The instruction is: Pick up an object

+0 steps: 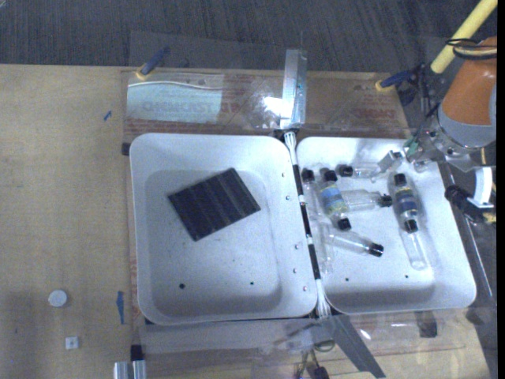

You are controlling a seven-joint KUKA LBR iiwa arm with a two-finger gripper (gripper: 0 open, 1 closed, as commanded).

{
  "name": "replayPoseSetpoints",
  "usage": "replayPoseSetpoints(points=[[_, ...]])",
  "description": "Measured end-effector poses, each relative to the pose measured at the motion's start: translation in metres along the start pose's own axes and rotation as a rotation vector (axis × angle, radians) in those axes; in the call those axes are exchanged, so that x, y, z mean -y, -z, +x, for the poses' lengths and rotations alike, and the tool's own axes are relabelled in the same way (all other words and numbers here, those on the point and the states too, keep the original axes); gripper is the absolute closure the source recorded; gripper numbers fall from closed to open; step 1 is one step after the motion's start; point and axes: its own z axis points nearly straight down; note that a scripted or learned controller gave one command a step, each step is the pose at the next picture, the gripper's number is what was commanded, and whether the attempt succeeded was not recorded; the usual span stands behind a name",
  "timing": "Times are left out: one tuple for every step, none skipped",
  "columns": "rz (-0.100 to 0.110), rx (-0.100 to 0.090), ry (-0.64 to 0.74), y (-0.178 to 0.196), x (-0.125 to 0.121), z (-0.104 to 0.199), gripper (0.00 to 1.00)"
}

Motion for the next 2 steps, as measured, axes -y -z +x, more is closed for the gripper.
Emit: replayPoseSetpoints(points=[[0.027,-0.013,0.104,-0.015,0.046,0.009,0.00],[0.024,-0.006,0.103,-0.004,0.046,0.007,1.00]])
